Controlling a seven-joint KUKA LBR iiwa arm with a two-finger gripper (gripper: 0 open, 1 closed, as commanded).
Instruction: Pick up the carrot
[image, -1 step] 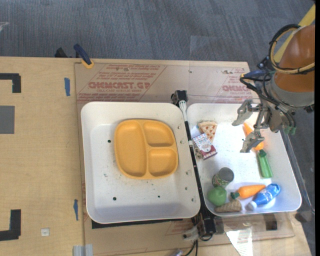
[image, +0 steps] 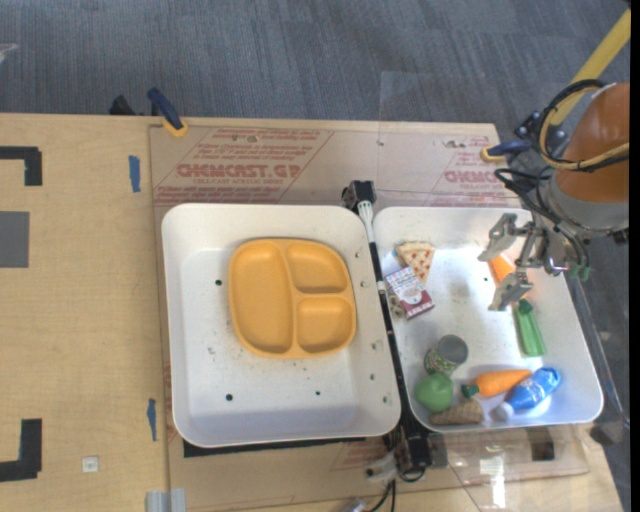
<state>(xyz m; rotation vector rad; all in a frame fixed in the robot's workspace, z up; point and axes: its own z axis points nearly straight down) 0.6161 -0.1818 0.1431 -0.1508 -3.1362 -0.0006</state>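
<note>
Cardboard-topped bench (image: 80, 330), grey carpet (image: 300, 50) beyond

My bare-metal fingers (image: 512, 262) hang dull grey over the right white bin (image: 580, 330), smooth plastic with a faint sheen, as is its scuffed, speckled neighbour, the left bin (image: 190, 330). The divided yellow plate (image: 292, 297) looks like matt plastic; the carrot (image: 500, 381) is glossy orange plastic (toy food, by its shine). Beneath lies rough brown printed cardboard (image: 240, 165).
</note>
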